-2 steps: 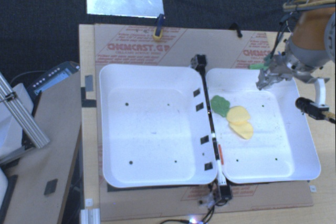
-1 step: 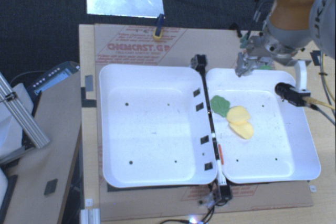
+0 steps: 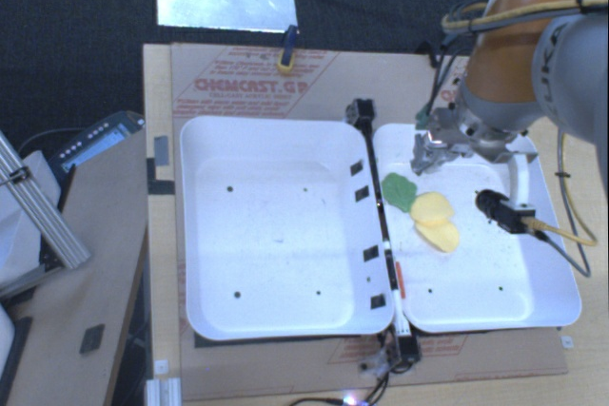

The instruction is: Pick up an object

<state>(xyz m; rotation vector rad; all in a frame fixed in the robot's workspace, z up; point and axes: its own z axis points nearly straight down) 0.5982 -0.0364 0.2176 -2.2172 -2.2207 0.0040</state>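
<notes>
Metal and grey, the gripper (image 3: 430, 150) hangs over the right bin (image 3: 547, 295); we cannot tell how it is set. Just below it lie a flat green leaf shape (image 3: 400, 192) and two smooth yellow rounded pieces (image 3: 436, 222) (touching each other), near the bin's left wall. We see the glossy left bin (image 3: 205, 299) beside it.
</notes>
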